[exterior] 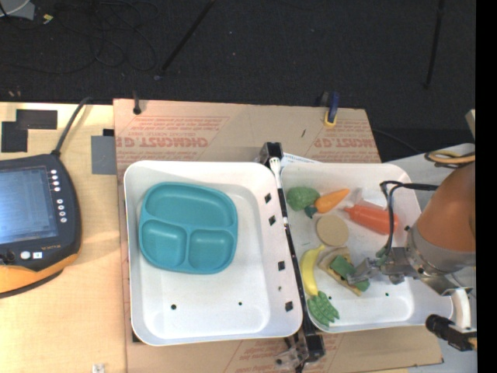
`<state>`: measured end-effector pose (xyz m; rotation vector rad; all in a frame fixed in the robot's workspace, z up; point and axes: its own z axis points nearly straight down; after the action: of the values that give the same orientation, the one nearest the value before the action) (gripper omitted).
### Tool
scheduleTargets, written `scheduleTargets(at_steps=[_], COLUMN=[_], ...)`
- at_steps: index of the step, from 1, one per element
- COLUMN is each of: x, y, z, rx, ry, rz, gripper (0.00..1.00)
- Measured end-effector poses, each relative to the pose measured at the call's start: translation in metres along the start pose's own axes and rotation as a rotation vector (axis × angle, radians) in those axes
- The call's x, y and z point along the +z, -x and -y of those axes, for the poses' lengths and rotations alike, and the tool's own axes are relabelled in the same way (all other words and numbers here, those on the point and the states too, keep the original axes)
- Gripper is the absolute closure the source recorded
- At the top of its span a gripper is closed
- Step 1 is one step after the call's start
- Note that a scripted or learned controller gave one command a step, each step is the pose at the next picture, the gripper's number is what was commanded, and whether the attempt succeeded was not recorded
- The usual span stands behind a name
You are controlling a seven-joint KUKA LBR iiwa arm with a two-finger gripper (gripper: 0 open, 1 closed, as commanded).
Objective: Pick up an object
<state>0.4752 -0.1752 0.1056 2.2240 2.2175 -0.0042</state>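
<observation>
White plastic, two shallow bins side by side on a cardboard-covered bench. Left bin (155, 317): one teal sectioned tray (188, 228), lying flat toward the bin's far left corner, well apart from the candidates for picking. Right bin (388, 313): toy foods heaped against the left wall and far edge, where a program's grasp can reach them from above, namely a green leafy piece (301, 198), carrot (332, 200), red-orange piece (371, 218), tan disc (332, 230), banana (311, 269) along the left wall, a second green piece (324, 310) at the near left corner, and a sandwich-like item (344, 272) mid-bin. Arm: enters from the right, orange band over the right wall, wrist low. Gripper (371, 269): down in the bin, tips touching or just beside the sandwich-like item; whether the pincer is open, closed or gripping cannot be told.
</observation>
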Motion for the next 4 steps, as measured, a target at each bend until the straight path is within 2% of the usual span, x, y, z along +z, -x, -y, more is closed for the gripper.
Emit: scheduleTargets(at_steps=[1, 2, 3, 4], x=[0.019, 0.017, 0.017, 0.008], y=[-0.042, -0.067, -0.067, -0.066], z=[-0.002, -0.081, -0.03, -0.031], rx=[-0.005, -0.007, 0.002, 0.003], ry=[-0.002, 0.006, 0.001, -0.002], rz=[-0.005, -0.002, 0.0, -0.002], gripper=[0.0, 0.0, 0.0, 1.0])
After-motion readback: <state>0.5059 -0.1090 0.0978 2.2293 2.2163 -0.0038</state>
